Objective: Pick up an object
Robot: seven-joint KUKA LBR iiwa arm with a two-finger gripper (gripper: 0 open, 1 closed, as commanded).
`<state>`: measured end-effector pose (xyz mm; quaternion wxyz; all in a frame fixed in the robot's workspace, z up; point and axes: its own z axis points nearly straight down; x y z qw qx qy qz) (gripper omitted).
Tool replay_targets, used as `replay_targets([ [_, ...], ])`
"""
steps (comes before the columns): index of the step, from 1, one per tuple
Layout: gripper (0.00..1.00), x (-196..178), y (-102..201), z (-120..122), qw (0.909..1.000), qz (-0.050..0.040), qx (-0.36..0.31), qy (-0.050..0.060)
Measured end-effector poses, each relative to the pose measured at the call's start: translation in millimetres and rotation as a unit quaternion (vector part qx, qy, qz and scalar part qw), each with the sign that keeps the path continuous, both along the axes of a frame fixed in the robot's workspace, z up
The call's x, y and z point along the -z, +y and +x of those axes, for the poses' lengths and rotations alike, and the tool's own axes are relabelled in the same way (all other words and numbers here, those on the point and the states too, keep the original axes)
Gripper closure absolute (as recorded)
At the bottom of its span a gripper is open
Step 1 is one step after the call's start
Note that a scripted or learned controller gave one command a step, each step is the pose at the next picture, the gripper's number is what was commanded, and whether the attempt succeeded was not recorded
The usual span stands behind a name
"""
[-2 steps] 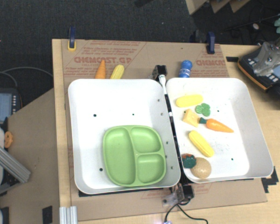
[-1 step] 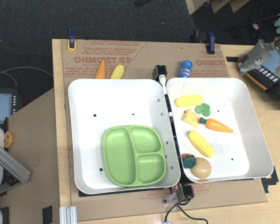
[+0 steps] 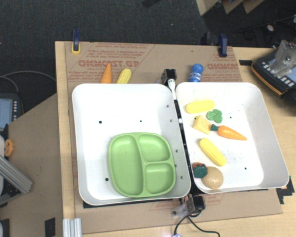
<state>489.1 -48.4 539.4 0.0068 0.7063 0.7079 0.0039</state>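
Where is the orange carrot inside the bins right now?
In the camera view, the carrot lies in the right bin, near its middle, just right of the cheese wedge, below the broccoli piece and above the corn cob.

Fixed overhead camera, slanted down, both bins (image 3: 84, 132)

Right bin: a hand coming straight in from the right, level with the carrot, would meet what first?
Probably the carrot, its tip pointing right; the way to it looks free, though depth is unclear.
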Motion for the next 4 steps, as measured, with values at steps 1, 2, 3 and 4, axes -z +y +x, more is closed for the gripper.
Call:
replay_targets([
  [1,0.0,0.5,0.0,0.0,1.0,0.0,0.0,0.001],
  [2,0.0,131.5,66.9,-8.1,0.9999,0.0025,-0.002,0.015],
  [3,1.0,113.8,63.0,-5.8,1.0,0.0019,0.001,0.005],
  [4,0.0,114.4,63.0,-5.9,1.0,0.0018,0.001,0.006],
])
